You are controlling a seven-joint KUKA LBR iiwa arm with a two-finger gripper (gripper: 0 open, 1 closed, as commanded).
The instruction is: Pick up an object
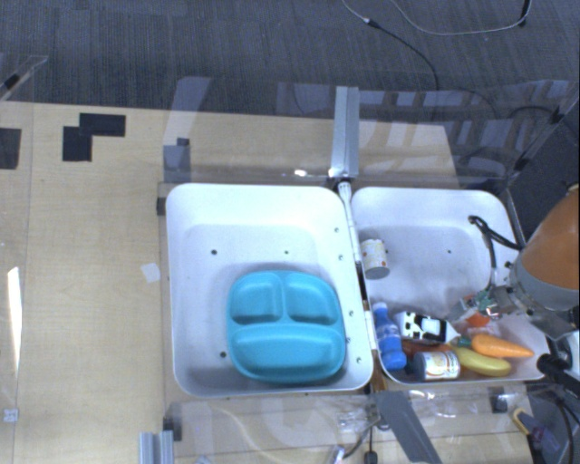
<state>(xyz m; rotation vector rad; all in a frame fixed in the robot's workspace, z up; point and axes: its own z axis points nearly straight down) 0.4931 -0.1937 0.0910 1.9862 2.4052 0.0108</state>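
The carrot (501,345) lies just below the gripper (480,305), in the right bin (426,227), resting against the banana (482,363). It looks like light, stiff, smooth toy plastic, likely slippery; across its thick middle seems the surest hold. Whether the gripper is spread or closed cannot be told, and nothing shows in its grasp.

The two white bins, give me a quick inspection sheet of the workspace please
Surface: wooden bench; left bin and right bin side by side.
Job's things: in right bin's near corner: carrot, banana, blue bottle, jar, black-and-white toy; small can by the divider.
Clutter: blue divided tray in left bin.
Grippers: gripper low over the pile.
Cables: black cable on the floor.
Surroundings: dark carpet.
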